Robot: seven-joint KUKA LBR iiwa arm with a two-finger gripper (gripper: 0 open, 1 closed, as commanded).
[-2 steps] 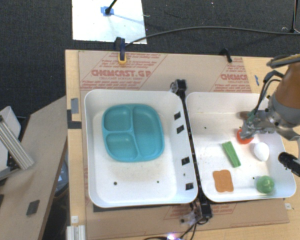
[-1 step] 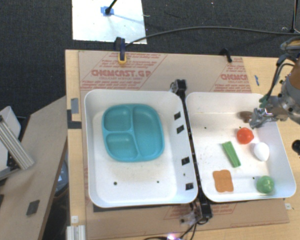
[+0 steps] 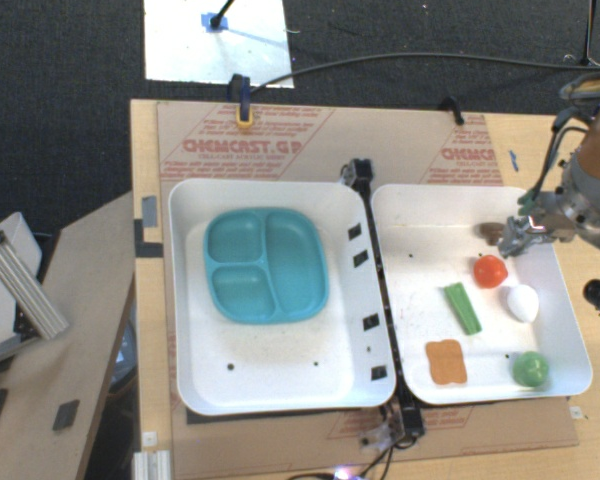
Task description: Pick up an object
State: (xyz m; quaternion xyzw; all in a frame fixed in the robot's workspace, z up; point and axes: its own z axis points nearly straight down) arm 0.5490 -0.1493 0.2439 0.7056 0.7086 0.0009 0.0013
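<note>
Gripper [image 3: 513, 236] sits low over the far right corner of the right bin [image 3: 420, 208], arm coming in from the right edge; can't tell its state from this angle, and nothing is visibly in its grasp. Candidates are all in the right bin's right half: red ball [image 3: 490, 271] just beside the gripper on its near side, white egg-shaped object [image 3: 522, 303] near the right wall, just beside the red ball but apart from it, green stick [image 3: 462, 308] lying at a slant mid-bin, orange flat piece [image 3: 445, 361] close to the near wall, green round object [image 3: 529, 369] tucked in the near right corner, close to both walls. A small brownish item [image 3: 490, 232] lies right at the gripper, too blurred to identify. The bin's left strip next to the centre divider is open floor, as is the far left corner. Left bin [image 3: 195, 268] holds a teal divided plate [image 3: 266, 266] in its far half, left of centre; open floor along the near wall and down the right side by the divider. The bins touch along the centre seam.
</note>
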